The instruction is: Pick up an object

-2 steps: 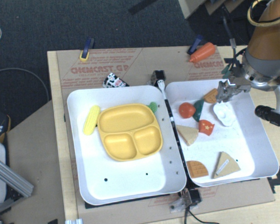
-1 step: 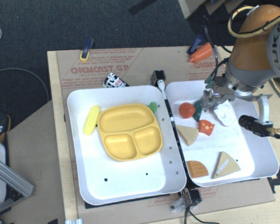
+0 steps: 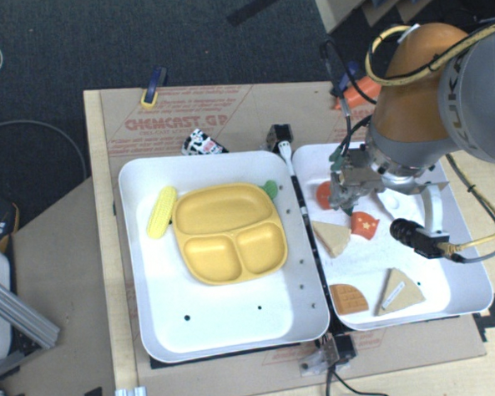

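Gripper [image 3: 345, 197] fingertips obscured by wrist housing; green item [image 3: 269, 187] mostly hidden behind yellow tray [image 3: 229, 233]; arm [image 3: 441, 81] cropped at right edge.

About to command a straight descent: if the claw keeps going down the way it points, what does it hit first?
Most likely the right bin's floor, between the red tomato piece and the strawberry. The claw hangs close to both, so depth being unclear, it might clip either.
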You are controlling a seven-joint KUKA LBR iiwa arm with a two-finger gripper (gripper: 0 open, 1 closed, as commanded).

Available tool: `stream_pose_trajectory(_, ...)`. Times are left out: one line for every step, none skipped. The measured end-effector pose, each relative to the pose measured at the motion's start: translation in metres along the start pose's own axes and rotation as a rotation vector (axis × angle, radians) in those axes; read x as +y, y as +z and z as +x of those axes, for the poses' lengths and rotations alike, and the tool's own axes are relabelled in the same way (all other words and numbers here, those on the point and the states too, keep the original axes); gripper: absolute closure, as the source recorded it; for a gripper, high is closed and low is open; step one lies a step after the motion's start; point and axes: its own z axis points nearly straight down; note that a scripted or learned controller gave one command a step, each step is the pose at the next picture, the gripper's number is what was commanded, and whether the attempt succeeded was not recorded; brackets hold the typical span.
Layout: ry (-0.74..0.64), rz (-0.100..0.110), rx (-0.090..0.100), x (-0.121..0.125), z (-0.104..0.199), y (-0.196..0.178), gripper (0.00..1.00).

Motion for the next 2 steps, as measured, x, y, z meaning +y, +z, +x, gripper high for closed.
stream_pose_trajectory(-0.001, -0.001, 0.0, -0.0115, 0.0581, -0.0053, 1.0)
stream_pose_trajectory(0.003, -0.006, -0.003, -0.0064, 0.0589, -0.0103, 1.0)
